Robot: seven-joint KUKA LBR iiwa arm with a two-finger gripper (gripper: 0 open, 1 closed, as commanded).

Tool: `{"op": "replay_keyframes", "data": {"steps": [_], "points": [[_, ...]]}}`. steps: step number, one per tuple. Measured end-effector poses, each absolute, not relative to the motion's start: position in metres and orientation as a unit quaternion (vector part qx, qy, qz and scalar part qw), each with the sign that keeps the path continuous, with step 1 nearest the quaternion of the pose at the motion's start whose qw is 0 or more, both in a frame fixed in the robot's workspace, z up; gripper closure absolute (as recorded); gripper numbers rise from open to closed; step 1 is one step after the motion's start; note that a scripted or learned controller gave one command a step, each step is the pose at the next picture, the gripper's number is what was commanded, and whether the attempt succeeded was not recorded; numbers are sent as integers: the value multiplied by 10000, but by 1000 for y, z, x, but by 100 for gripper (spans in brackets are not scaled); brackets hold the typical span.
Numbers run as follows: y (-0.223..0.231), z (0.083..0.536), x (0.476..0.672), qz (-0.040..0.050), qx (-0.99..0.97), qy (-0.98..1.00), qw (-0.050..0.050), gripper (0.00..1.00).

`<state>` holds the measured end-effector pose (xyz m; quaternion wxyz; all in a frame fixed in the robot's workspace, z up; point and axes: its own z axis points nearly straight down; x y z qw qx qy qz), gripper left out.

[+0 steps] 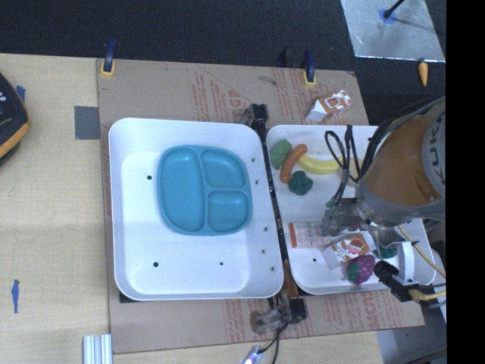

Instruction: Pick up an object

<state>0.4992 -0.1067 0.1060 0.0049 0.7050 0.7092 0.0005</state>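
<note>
Just below-right of pincer (342,217), carton (346,248) lies in right bin (303,279); pincer state unclear.

tray (204,188) in left bin (129,203) | toy food (301,165) in right bin (311,271)

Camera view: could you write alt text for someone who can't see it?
A grey robot arm reaches from the right over a shallow white bin of small toy foods; the neighbouring white bin on the left holds a light blue divided plastic plate.
</note>
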Motion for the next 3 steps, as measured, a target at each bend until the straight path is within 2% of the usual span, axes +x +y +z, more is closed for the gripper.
{"op": "replay_keyframes", "data": {"steps": [1, 2, 3], "points": [[-151, 142, 549, -9, 7062, 7080, -3, 100], [-151, 142, 549, -10, 7062, 7081, -7, 0], [-107, 91, 612, -11, 7052, 7090, -11, 0]]}}
